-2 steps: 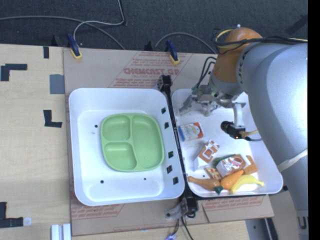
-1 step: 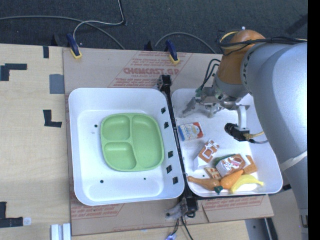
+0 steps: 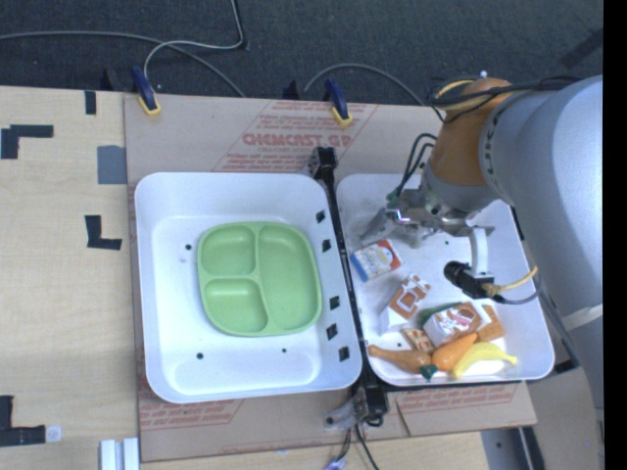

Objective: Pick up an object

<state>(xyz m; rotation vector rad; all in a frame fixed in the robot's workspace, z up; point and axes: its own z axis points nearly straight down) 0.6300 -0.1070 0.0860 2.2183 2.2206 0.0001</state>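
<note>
The gripper (image 3: 377,225) is seen low in the right bin (image 3: 534,292), fingers spread narrow with nothing held. The small blue-and-white packet (image 3: 375,259) is found just below it near the bin's left wall, its long axis tilted up toward the right.

A wooden bench (image 3: 59,292) carries a sheet of cardboard (image 3: 284,140) with red print, held at its far edge by two blue-and-yellow clamps (image 3: 147,96). Dark tape marks (image 3: 98,233) sit on the bare wood to the left. On the cardboard two white bins stand side by side, touching along a black-clipped seam. The left bin (image 3: 167,360) holds a green divided plate (image 3: 260,277). The right bin (image 3: 534,346) holds small packets and toy food clustered toward its near edge.
</note>
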